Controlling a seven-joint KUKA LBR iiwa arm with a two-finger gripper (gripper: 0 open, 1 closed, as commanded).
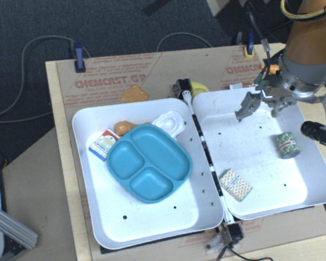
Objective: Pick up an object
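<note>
My gripper (261,107) hangs over the back of the right bin (316,188), its fingers (245,109) spread open with nothing between them. A green patterned can (286,144) lies on its side in front of it and slightly right, apart from it. A checkered packet (236,183) lies near the bin's front left. In the left bin (103,221) a blue divided plate (149,162) takes up the middle. Behind the plate sit a small colourful carton (102,144), an orange piece (123,127) and a white cup (169,122).
On the bench behind the bins lie an orange lump (133,93) and a yellow ball (199,88) next to a black clamp (181,87). The arm's orange band (312,28) rises at the upper right. A black fitting (320,132) sits at the right bin's right rim.
</note>
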